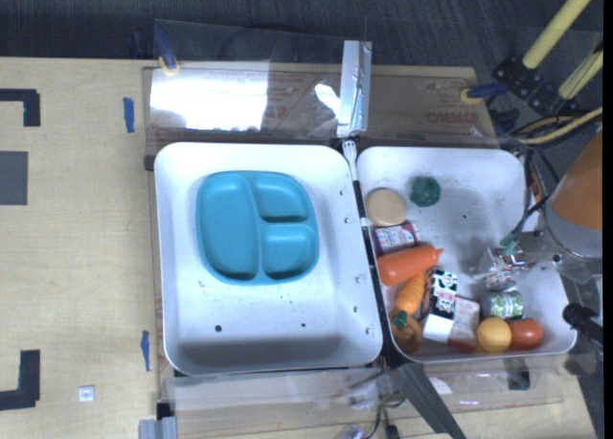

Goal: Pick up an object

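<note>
The right bin holds several small objects: a tan disc, a dark green ball, a maroon-labelled can, a large orange carrot, a black-and-white box, a yellow ball, a red tomato and a green can. The arm, with its orange band, comes in at the right edge. Its gripper hangs low over the right part of this bin, just above a silvery crumpled piece. Nothing visibly sits in the gripper.
In the left bin lies a blue divided plate. A clear plastic sheet and a metal post stand behind the bins. Yellow rods and cables crowd the upper right corner.
</note>
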You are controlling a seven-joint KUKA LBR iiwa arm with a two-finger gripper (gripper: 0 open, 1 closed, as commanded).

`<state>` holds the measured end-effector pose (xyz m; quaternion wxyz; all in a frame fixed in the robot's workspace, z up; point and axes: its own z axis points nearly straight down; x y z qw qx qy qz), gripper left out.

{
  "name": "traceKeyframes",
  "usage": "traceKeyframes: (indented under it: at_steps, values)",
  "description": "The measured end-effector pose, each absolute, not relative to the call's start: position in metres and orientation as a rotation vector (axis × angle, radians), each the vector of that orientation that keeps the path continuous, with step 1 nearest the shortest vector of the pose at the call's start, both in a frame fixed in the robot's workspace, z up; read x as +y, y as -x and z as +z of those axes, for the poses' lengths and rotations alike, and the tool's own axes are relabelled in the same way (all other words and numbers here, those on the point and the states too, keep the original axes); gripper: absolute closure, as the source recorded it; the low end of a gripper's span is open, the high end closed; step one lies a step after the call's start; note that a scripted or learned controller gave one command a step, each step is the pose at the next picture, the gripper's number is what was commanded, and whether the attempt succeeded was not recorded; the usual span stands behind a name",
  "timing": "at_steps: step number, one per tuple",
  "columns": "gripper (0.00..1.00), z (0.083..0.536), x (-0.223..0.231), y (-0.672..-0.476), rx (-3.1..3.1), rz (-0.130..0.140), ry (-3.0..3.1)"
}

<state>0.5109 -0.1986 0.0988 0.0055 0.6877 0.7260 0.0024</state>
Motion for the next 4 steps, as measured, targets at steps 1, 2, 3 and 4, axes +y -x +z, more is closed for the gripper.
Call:
traceKeyframes:
  at_steps: [1,2,3,4]
  values:
    - [1.00,0.204,-0.225,-0.502,2.372,0.004,-2.046]
    - [1.00,0.210,-0.224,-0.502,2.374,0.002,-2.045]
    - [1.00,0.205,-0.223,-0.480,2.335,0.000,-2.106]
    - [1.00,0.216,-0.223,-0.481,2.333,0.002,-2.102]
